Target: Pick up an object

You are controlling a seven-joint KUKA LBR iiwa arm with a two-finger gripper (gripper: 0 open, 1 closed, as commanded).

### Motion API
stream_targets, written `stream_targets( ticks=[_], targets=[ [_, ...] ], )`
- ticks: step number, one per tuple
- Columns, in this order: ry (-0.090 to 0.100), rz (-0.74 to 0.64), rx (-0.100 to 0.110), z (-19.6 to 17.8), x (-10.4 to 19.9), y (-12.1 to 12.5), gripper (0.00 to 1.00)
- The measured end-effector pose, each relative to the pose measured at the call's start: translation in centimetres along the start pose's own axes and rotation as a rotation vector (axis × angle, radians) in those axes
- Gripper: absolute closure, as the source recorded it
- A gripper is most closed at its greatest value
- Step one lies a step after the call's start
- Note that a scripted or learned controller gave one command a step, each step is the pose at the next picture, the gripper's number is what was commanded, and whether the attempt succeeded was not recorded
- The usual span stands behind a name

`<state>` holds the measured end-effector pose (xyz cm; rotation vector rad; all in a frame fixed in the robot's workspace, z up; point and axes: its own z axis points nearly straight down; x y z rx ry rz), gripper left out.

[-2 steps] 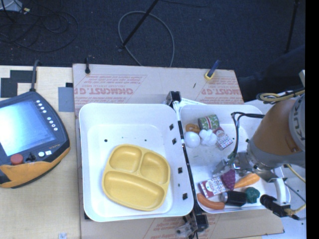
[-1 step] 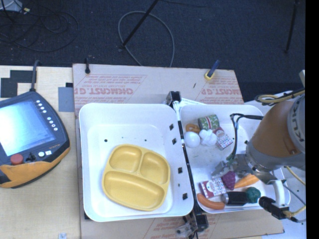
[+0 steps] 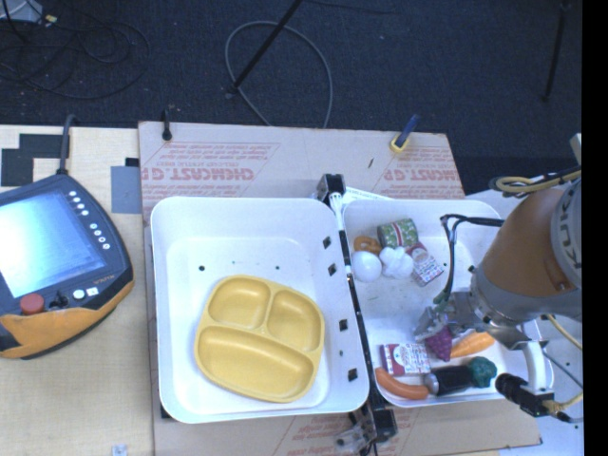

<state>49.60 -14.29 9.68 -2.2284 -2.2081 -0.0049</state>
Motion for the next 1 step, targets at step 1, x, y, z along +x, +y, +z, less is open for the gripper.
stream_targets(
  ticks=[1],
  targets=[
    [-0.001, -0.02, -0.004, -9.32, 10.11, 3.24, 1.0]
  ],
)
